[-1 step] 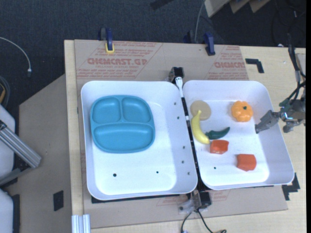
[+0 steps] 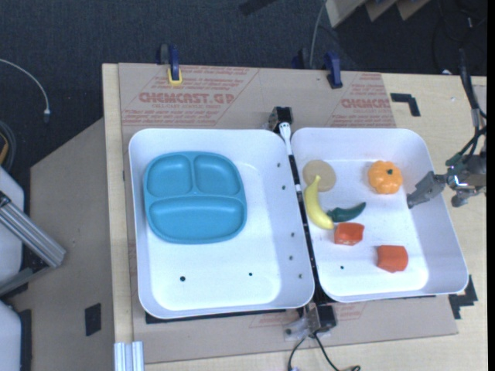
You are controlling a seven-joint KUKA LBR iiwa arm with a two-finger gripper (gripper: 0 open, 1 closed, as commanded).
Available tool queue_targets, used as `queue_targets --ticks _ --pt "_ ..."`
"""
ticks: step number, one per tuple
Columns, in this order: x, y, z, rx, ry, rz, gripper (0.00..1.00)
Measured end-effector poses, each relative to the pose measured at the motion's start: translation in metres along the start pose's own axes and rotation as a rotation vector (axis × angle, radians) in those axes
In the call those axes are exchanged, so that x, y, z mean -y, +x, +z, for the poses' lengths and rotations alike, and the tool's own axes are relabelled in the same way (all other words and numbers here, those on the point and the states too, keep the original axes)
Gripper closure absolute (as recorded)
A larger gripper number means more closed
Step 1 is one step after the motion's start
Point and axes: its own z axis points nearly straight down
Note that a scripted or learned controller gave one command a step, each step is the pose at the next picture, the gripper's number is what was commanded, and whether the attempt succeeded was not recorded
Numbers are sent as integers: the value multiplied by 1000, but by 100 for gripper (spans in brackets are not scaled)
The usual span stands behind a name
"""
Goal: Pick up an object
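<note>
The right bin [image 2: 433, 280] holds a yellow banana [image 2: 315, 205], a tan round disc [image 2: 321, 174], an orange round fruit [image 2: 384, 176], a dark green pepper [image 2: 346, 212] and two red-orange chunks [image 2: 349, 233] [image 2: 393, 258]. My gripper [image 2: 438, 198] hangs over that bin's right rim, to the right of the orange fruit and apart from it. Its two grey fingers [image 2: 421, 191] are spread, so it is open with nothing between them.
The left bin [image 2: 232, 284] carries a blue divided plate [image 2: 196, 196]. A black hinge strip [image 2: 295, 199] runs between the bins. Blue clamps [image 2: 174, 66] [image 2: 333, 69] sit on the board's far edge, and cables hang at the right.
</note>
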Motion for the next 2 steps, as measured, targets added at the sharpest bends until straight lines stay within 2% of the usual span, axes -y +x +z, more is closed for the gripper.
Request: queue_targets --ticks 1,2 --pt "0 1 43 -3 6 1 0" --pt "7 4 105 -4 9 1 0"
